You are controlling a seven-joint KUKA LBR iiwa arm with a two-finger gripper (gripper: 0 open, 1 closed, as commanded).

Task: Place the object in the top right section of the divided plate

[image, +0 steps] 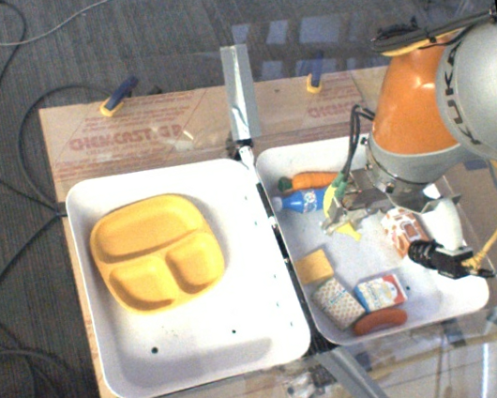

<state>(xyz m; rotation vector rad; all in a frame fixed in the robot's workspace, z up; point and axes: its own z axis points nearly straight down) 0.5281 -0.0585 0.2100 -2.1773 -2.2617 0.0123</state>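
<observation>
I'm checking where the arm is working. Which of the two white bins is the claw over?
The right bin, the one holding the small objects. The claw hangs over it; the left bin holds the yellow divided plate.

I saw a smooth, matt yellow plastic divided plate in a glossy white plastic bin; the arm's orange band shone.

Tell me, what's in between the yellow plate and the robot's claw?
In the camera view, bare white floor of the left bin, then the two bins' touching walls, then a blue bottle and a carrot lie between the yellow plate and the gripper.
</observation>
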